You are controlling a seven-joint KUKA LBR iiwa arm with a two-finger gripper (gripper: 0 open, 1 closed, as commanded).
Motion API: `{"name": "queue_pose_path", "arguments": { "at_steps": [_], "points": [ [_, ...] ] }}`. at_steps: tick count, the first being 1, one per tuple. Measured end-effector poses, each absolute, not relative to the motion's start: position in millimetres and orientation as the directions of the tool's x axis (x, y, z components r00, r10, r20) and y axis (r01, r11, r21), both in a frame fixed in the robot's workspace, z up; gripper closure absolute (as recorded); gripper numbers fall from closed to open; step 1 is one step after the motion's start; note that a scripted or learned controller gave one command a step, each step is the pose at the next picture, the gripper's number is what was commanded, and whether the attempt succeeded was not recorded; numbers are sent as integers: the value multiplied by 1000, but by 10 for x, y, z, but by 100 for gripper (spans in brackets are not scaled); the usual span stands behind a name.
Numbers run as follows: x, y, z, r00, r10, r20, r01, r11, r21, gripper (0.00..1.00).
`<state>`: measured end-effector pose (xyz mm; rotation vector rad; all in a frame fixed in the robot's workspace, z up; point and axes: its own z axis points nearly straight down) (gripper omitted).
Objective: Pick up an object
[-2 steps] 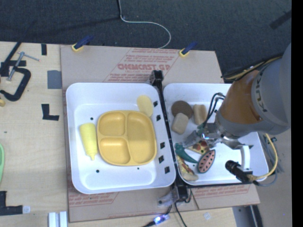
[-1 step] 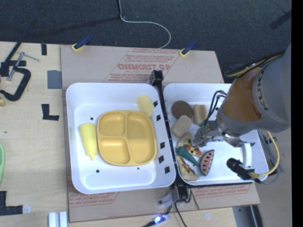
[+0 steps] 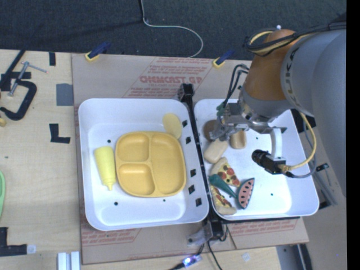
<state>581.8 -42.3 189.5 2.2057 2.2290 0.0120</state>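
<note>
Grey arm (image 3: 315,66) hangs over the right bin (image 3: 298,198), gripper (image 3: 228,129) low among toy foods beside a tan potato-like piece (image 3: 215,149); reaching step, next needs a centred close; grip state unclear

red print on the cardboard sheet (image 3: 169,77) reads roughly "chemcast", upside down.

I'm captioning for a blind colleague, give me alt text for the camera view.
A grey arm's end effector hangs over toy food in the right shallow white bin, near a tan bread-shaped piece. The left shallow white bin holds a yellow divided plastic plate.
</note>
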Motion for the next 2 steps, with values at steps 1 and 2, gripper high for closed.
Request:
{"name": "queue_pose_path", "arguments": {
  "at_steps": [1, 2],
  "points": [
    [5656, -96, 3393, -7, 1000, 2, 1000, 7, 17, 100],
    [5209, 4, 4355, -4, 1000, 1, 1000, 4, 10, 100]
  ]
}}
